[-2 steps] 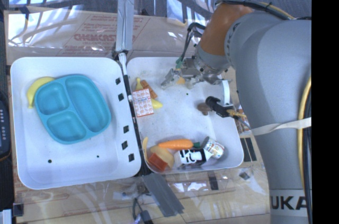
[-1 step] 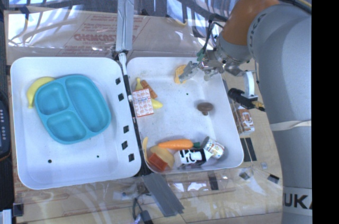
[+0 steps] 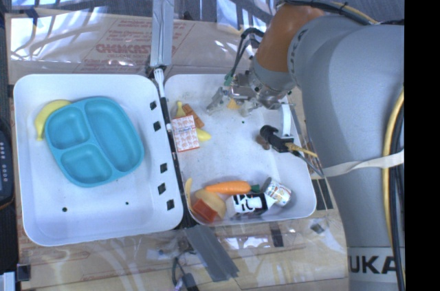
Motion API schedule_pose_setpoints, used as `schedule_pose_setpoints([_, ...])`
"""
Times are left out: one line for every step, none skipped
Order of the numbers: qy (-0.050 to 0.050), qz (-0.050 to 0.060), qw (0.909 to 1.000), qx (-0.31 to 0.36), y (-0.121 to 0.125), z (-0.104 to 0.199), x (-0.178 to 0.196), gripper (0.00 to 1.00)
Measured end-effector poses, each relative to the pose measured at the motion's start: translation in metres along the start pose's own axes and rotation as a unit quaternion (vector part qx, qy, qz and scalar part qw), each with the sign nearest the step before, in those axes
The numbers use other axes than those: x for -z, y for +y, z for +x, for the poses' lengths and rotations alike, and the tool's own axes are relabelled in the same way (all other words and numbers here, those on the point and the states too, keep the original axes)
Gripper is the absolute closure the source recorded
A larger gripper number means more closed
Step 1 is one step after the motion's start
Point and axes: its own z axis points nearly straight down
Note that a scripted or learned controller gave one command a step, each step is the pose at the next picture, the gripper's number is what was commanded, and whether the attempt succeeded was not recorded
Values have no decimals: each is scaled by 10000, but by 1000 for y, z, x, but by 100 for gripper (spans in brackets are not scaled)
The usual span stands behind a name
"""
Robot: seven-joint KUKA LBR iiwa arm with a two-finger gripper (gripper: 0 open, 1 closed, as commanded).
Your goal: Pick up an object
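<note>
Left bin [image 3: 27, 214] first: banana [image 3: 47, 112] peeking out at the far-left edge of a blue tray [image 3: 93, 138]. Well apart from the arm, so not worth chasing.

Over in the right bin [image 3: 227, 152]: packet [image 3: 184, 133] lying flat just beside the left wall, small yellow and orange bits touching it. Probably the closest easy target, but tight to that wall. Better to line the jaws up along the wall, not across it, and come straight down.

Carrot [image 3: 227, 187] at the near edge, resting on a crowded pile. Easy to nudge instead of grab.

Gripper [image 3: 230, 104] low over the far end, fingers [image 3: 216, 101] spread apart, nothing clamped.

Can [image 3: 278, 195] in the near-right corner, on its side. Likely to roll, so skip.
</note>
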Motion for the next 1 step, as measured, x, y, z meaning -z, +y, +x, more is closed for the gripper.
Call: schedule_pose_setpoints([-13, -28, 9996, 276, 3, -32, 46, 0])
